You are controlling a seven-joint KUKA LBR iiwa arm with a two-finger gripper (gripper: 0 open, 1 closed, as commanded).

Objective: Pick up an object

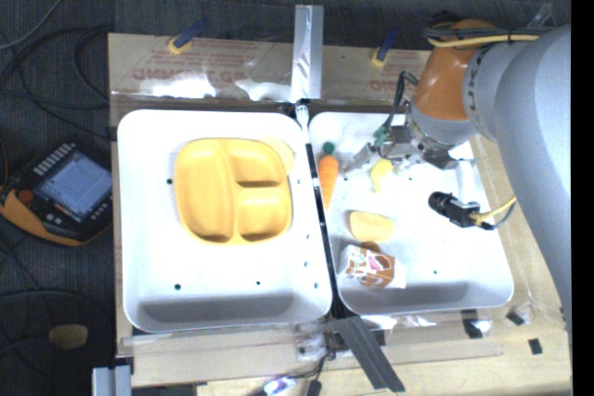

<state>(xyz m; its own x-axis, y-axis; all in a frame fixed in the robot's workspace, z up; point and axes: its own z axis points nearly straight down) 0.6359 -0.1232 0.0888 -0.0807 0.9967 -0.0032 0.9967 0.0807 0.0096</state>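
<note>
The grey arm with its orange band reaches in from the right and sets its two-finger gripper (382, 153) low over the upper part of the right-hand shallow white bin (483, 292). A small pale-yellow piece (380, 172) sits right at the gripper's tip, touching it or just under it, but whether the piece is actually caught there cannot be told, and neither can whether the gripper is open or closed. That piece is the likeliest target, since it lies directly below the tool and slightly toward the near edge of the bin, with its longer side running roughly up and down the view. Just to the left, against the wall between the bins, an orange plastic carrot (327, 178) lies with its long axis parallel to that wall. Nearer the camera sit a yellow wedge-shaped block (370, 223) and a small printed snack packet (371, 267), both well apart from the gripper. The left-hand bin (148, 292) holds a yellow divided plastic tray (232, 188).
</note>
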